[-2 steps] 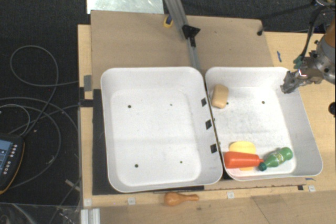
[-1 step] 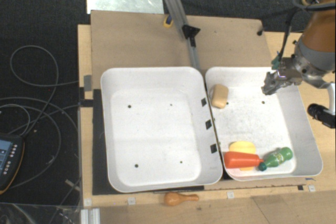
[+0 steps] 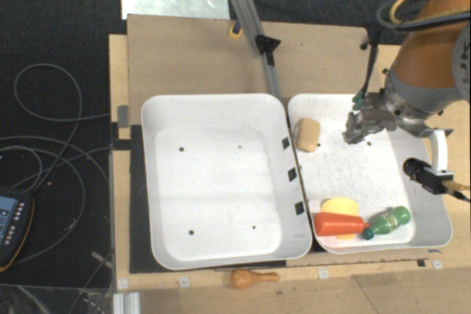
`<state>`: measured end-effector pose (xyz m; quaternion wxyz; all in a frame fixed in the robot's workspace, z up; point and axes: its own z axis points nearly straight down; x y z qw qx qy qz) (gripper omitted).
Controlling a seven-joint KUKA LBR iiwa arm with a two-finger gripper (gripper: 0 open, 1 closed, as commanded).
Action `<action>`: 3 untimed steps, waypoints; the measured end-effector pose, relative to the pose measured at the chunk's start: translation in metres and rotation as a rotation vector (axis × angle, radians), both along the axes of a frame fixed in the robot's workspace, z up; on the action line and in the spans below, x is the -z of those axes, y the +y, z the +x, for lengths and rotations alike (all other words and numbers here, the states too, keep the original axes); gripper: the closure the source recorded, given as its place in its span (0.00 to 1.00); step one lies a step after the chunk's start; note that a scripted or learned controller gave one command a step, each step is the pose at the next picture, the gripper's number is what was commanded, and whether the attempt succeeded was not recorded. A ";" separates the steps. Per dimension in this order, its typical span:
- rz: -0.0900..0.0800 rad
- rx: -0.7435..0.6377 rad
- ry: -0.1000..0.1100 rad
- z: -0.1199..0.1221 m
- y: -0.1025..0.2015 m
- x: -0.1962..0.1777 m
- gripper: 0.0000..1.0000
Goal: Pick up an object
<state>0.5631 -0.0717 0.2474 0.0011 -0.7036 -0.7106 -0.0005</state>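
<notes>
1. One claw (image 3: 356, 133) hangs over the back part of the right bin (image 3: 434, 232). It looks dark and small from above, and I cannot tell how it is set; nothing shows in it.
2. Nearest to the claw is a tan bread-like piece (image 3: 307, 134), just to its left, close against the wall that the right bin shares with the left bin (image 3: 154, 158). The two are near each other but apart.
3. Farther from the claw, toward the front of the right bin, three things crowd together: a yellow piece (image 3: 340, 206), an orange carrot-like piece (image 3: 337, 225) touching it from the front, and a green bottle (image 3: 388, 221) lying on its side with its neck against the orange one.
4. Beyond the bins, on the worktop (image 3: 191, 55) in front of the left bin, lies a small brown pear-shaped thing (image 3: 252, 278).
5. Progress, as I judge it: the pick is not yet done. Every candidate sits in the bin, and the reach down, the grasp and the lift remain.
6. Hard to read: the arm (image 3: 434, 48) is cut off at the right side, and the yellow piece is partly covered by the orange one, so its full shape stays unclear.
</notes>
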 end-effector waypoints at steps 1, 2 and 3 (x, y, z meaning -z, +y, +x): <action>0.000 -0.001 -0.001 -0.003 0.051 0.009 1.00; 0.001 -0.002 -0.001 -0.011 0.112 0.015 1.00; 0.001 -0.001 0.000 -0.031 0.157 0.008 1.00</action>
